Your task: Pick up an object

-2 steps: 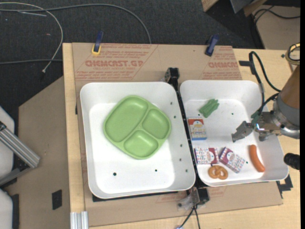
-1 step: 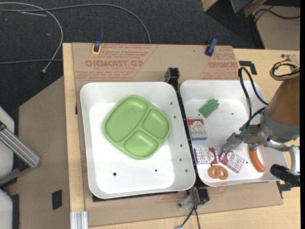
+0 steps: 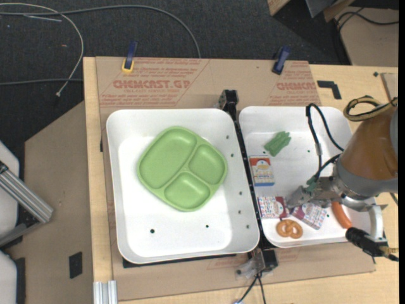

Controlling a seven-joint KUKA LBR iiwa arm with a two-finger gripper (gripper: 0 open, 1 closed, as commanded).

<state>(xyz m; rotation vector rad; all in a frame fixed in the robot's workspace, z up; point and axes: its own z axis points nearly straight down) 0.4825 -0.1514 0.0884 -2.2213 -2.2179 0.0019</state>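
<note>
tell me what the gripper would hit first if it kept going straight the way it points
Probably the small red-and-white printed packet just left of the gripper in the right white bin; the pretzel-shaped snack lies nearer the camera. Depth is unclear.

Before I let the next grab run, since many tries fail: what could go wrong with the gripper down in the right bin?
The gripper hangs low over a tight cluster: a pretzel, a patterned packet and another packet. It may nudge or catch the wrong one.

The cluster sits close to the right bin's near rim, so a push could slide something against or over it.

The orange carrot-like piece lies partly under the arm, hard to see.
</note>
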